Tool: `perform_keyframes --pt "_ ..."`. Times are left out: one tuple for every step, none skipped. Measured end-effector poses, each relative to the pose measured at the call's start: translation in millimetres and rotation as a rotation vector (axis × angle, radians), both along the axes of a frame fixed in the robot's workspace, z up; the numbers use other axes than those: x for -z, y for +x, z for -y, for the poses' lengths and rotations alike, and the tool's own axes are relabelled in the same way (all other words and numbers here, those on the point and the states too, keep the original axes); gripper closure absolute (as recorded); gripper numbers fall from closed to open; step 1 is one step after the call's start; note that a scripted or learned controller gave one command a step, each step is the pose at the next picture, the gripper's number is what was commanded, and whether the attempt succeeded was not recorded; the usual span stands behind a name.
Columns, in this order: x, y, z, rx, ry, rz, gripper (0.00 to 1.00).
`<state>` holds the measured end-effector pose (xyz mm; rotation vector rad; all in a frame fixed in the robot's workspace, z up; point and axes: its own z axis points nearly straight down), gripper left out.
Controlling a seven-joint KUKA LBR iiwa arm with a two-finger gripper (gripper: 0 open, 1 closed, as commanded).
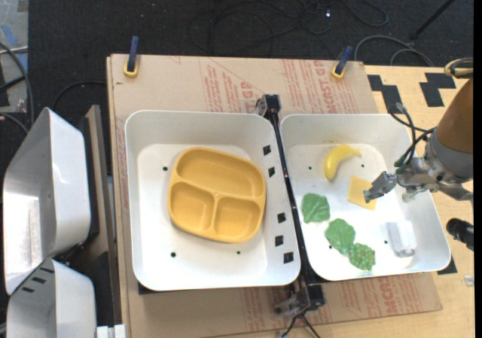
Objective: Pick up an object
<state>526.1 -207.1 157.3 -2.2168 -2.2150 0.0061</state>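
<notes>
Camera view: left bin (143,201) holds a yellow tray (217,194).

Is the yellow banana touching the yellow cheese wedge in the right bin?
Apart. The camera view shows bare white bin floor between the banana and the cheese wedge.

1 fixed camera looks down at a slant from above the surface (226,80), far enough back to take in the 2 white bins whole, the left bin (143,201) and the right bin (422,201) side by side. Dark floor (75,5) with cables lies along the top of the view, and the arm (456,141) enters from the right.
</notes>
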Motion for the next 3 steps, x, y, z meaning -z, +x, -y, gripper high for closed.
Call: perform_keyframes --pt "65 -3 -7 0.0 0.001 -0.001 0.0" --pt "54 -1 -6 0.0 0.0 0.001 1.0" --pt "14 -4 -8 -0.003 -0.003 0.008 1.0"
